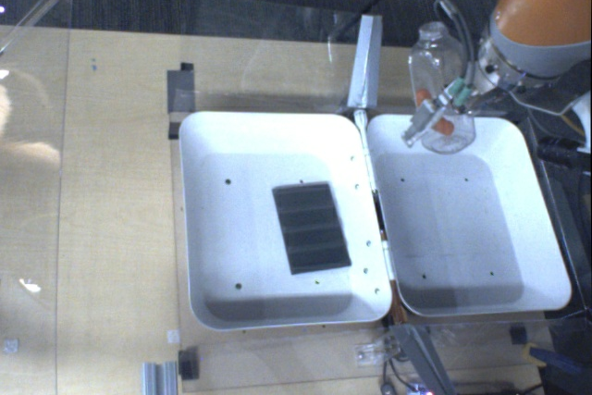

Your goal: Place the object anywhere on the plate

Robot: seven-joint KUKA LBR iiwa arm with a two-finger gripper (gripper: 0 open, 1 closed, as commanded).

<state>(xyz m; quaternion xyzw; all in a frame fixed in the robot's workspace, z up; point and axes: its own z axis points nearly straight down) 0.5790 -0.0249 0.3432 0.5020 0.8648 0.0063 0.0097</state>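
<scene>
A clear plastic bottle (pixel 437 69) with orange bits inside is at the far edge of the right bin (pixel 481 227), its cap pointing away from me. My gripper (pixel 427 122) comes in from the upper right and is shut on the bottle's lower part; one grey finger (pixel 413 132) shows through the clear plastic. The plate (pixel 311 227) is a dark ridged rectangle lying flat in the middle of the left bin (pixel 222 199), well to the left of and nearer than the gripper.
The raised rims of the two bins meet in a ridge (pixel 375 208) between bottle and plate. A metal post (pixel 364 69) stands behind that ridge. Cables (pixel 555 148) hang at the right edge, and a clear panel (pixel 37 199) lies on the bench at left.
</scene>
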